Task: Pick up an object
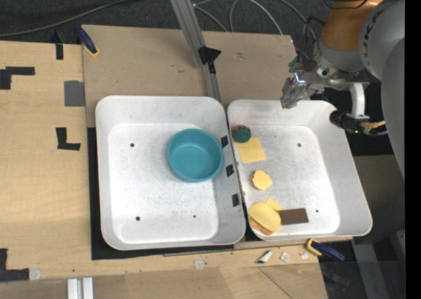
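Along the left side of the right bin (332, 179) lay the candidate objects: a small dark teal piece (243, 134) near the top, a flat yellow square (250, 151) just below and touching it, a small yellow lump (262, 180) further down, and a yellow rounded item (264, 216) beside a brown rectangular block (293, 216) near the bottom edge. None of these was in contact with the tool (292, 95). That tool was positioned above the top rim of the right bin, well apart from the objects; whether it was apart or together could not be told. A blue bowl (194, 154) sat upright in the left bin (125, 179). Both bins rested on the worktop (46, 212).
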`<state>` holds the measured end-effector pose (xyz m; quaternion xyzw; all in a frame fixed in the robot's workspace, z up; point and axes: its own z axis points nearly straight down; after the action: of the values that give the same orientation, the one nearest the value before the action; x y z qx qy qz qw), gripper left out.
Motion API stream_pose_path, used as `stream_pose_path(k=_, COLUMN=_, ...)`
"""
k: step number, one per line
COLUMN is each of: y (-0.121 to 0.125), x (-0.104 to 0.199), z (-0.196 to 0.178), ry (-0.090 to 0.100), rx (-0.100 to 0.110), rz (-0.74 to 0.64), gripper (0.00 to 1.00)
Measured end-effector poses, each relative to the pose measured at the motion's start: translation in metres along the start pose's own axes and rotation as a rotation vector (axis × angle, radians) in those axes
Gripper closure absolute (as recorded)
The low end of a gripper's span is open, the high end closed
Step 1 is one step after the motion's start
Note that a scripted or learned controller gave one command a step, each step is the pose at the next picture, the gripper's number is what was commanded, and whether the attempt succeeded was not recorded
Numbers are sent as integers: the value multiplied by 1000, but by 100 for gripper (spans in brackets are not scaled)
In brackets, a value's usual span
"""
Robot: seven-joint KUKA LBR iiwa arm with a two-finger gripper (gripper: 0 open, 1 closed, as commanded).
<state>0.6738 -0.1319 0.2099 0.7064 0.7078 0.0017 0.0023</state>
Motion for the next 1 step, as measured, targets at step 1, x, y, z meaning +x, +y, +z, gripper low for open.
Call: stream_pose_path(k=1, y=1, x=0, z=-45, ry=0, rx=1, rz=0, gripper=100)
